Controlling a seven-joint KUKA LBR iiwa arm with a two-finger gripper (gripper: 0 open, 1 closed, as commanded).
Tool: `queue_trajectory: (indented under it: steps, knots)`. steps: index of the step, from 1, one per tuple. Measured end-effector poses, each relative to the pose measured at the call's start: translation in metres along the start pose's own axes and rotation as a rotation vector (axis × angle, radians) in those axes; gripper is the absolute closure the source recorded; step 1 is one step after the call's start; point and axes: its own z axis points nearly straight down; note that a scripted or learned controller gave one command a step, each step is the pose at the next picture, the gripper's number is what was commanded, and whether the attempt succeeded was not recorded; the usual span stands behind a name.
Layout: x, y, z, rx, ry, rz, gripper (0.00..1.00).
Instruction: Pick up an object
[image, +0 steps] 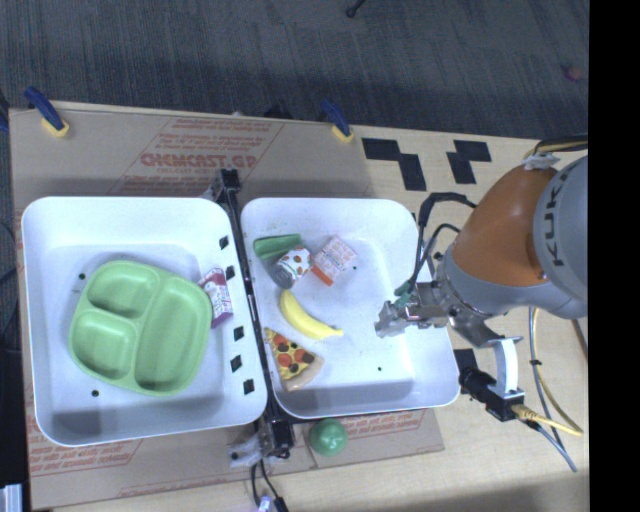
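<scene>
The right bin holds a yellow banana, a pizza slice toy, a green cucumber-like piece, a small red and white can and a pink and white packet. My gripper hangs over the right part of this bin, to the right of the banana and apart from it. Nothing shows between its fingers.
The left bin holds a green divided plate and a small purple and white packet by its right wall. A green ball lies on the cardboard in front of the right bin. Blue clamps hold the board's far edge.
</scene>
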Motion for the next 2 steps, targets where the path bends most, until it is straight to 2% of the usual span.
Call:
queue_trajectory:
  steps: [1, 2]
  knots:
    - [0.026, 0.074, -0.067, -0.001, 0.001, -0.003, 1.00]
    - [-0.039, 0.104, -0.017, 0.002, -0.001, -0.002, 1.00]
